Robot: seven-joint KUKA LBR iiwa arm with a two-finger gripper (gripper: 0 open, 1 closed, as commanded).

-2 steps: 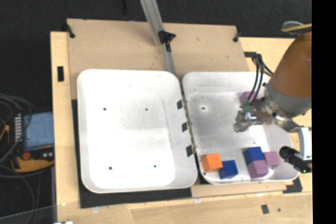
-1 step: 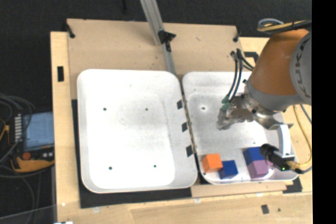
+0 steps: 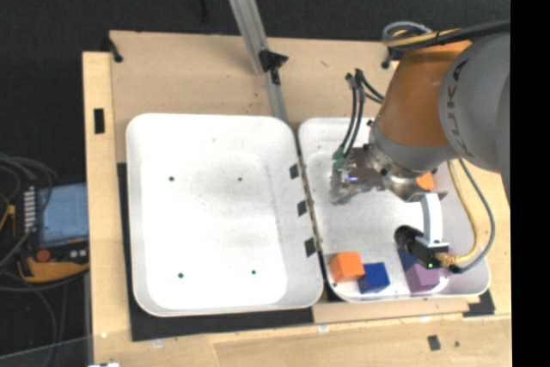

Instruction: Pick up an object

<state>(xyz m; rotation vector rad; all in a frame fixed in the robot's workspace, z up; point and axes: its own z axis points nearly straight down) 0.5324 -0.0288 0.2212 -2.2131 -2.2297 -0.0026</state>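
Low, arm (image 3: 430, 112) seemingly over right bin (image 3: 326, 142)

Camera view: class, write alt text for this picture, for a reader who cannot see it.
A grey robot arm with an orange band reaches from the right into the right-hand white bin, its gripper low over the bin floor. An orange block, a blue block and a purple block lie along that bin's near edge. The left bin sits beside it.

2 white bins: left bin (image 3: 215, 211), right bin (image 3: 322, 137). In the right bin, 1 orange block (image 3: 347, 266), 1 blue block (image 3: 375, 278), 1 purple block (image 3: 423, 277). 1 more orange piece (image 3: 424, 181) is partly hidden behind the arm.
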